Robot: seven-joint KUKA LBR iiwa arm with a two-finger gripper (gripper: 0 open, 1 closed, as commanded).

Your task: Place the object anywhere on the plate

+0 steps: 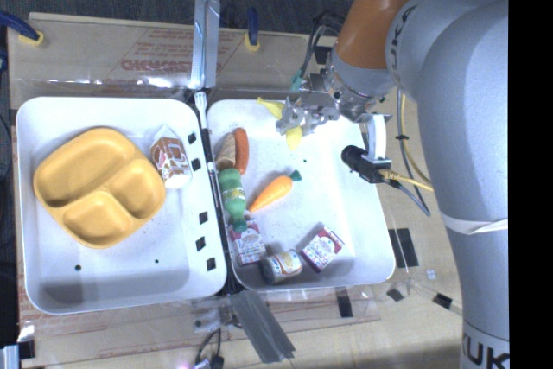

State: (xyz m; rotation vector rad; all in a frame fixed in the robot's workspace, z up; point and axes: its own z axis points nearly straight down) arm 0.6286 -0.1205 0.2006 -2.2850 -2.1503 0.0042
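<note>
A yellow divided plate [97, 184] lies in the left bin [52, 281]. My gripper [298, 121] hangs low over the top of the right bin [363, 225]. A yellow object [294, 136], perhaps a banana, pokes out from under it on both sides. The gripper's body hides how it meets that object. A carrot [271, 193] lies just below and to the left of the gripper, apart from it.
A small brown and white packet [171, 158] rests beside the plate. The right bin also holds a hot dog [235, 149], a green bottle [232, 190], two small cartons [249, 244] [321, 249] and a can [281, 265].
</note>
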